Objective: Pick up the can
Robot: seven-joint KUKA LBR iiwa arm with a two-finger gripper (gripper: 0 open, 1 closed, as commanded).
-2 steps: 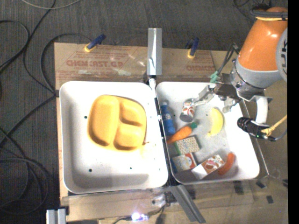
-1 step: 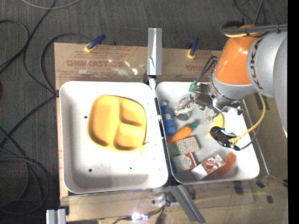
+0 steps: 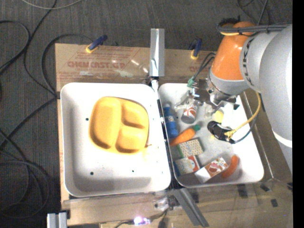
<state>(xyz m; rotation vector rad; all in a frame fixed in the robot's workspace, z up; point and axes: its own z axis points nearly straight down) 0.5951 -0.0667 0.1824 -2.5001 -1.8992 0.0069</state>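
The can [image 3: 190, 112] is small, with a silvery metal top and a red-and-white label. It appears tilted, its top turned toward the upper left of the frame. It lies in the upper part of the right-hand bin [image 3: 251, 172], just right of the frame's centre.

the grey arm [image 3: 278, 65] is reaching in from the right, bending down over the right side of the bench. its orange band [image 3: 230, 58] is sitting just above the wrist. the gripper [image 3: 194, 109] is pointing down and to the left, hanging low; its finger spacing is unclear.
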